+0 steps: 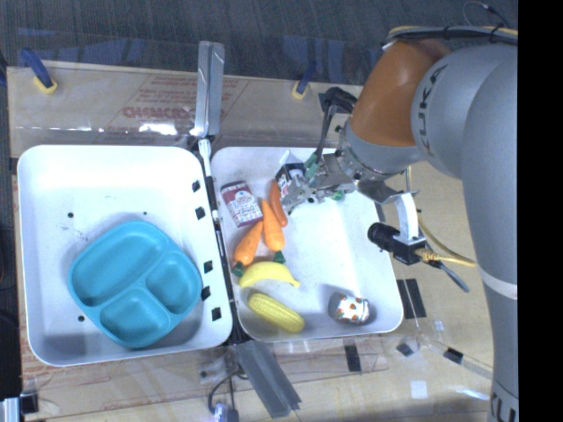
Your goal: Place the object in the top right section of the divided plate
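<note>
From my remote seat I see two shallow white bins side by side. In the left bin (44,236) a blue divided plate (134,281) lies at about six o'clock of the bin's floor, its three sections bare. The right bin (352,253) holds the toy food: two carrots (264,227) crossed near its left wall, a small red packet (240,203) just at eleven o'clock of them, a banana (268,273) below, a corn cob (275,312) at six o'clock of the banana, and a small patterned cup-like object (350,308) at the bin's five o'clock corner. The gripper (303,183) hangs at the bin's upper middle, just at two o'clock of the carrots' tips. I cannot tell its state.
</note>
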Available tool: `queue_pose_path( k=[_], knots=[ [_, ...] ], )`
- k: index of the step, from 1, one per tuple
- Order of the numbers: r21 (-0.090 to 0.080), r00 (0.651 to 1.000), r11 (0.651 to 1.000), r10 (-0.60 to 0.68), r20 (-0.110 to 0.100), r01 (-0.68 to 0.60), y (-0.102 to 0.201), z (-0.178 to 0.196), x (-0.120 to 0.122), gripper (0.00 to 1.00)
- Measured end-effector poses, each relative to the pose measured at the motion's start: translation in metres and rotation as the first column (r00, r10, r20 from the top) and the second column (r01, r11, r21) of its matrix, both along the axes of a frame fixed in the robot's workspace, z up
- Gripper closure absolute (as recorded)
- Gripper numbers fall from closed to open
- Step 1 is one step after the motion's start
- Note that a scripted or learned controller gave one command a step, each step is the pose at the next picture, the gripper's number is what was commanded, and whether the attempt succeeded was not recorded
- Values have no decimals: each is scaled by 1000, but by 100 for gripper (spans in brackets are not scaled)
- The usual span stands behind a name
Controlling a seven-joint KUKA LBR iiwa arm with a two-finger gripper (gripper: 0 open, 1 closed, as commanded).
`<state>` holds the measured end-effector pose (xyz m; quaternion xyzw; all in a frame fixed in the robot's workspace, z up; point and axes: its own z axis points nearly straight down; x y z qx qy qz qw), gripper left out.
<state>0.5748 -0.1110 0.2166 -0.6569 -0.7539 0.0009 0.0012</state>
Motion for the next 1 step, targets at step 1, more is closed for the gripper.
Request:
queue_pose_path(
  k=[1],
  knots=[
    [0, 996, 996, 85, 1, -85, 64, 37, 57, 100]
  ],
)
